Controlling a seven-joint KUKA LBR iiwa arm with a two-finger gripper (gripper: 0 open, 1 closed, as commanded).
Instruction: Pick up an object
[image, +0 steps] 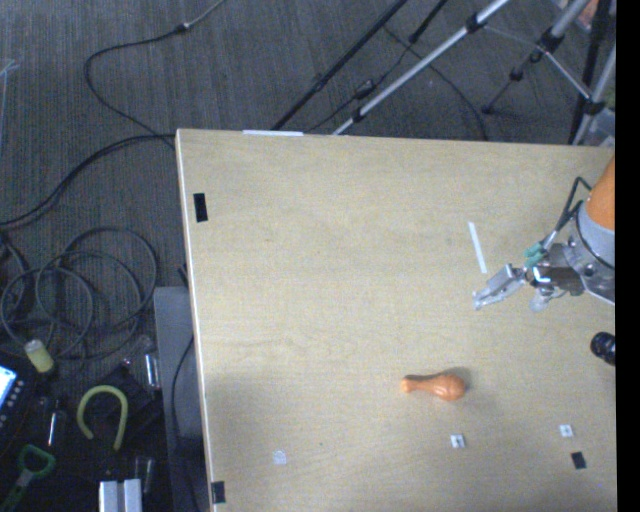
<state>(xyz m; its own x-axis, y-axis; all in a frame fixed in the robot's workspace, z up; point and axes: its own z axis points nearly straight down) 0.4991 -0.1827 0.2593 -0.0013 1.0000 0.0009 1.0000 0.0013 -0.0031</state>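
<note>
Bench (330, 260) pale tan wood, plain, few small black and white marks. Orange pear-shaped object (436, 385). White stick (477, 247). Gripper (492, 292) silver-grey, teal bits behind it; arm band (603, 203) orange. Floor (90, 90) dark grey, black cables (80, 270), yellow-green hook (102, 410).

I have one camera, fixed high above my bench (330, 300) and looking down on it at a slant. It faces toward twelve o'clock, where the bench's far edge sits high in the picture and dark carpet (250, 70) with stand legs (440, 45) lies beyond. It stands far enough back to take in most of the pale benchtop plus a strip of floor at nine o'clock, strewn with looped cables (80, 290). My arm (600, 240) enters from three o'clock, and my gripper (492, 293) reaches toward nine o'clock, seen from above and a little from the side.
</note>
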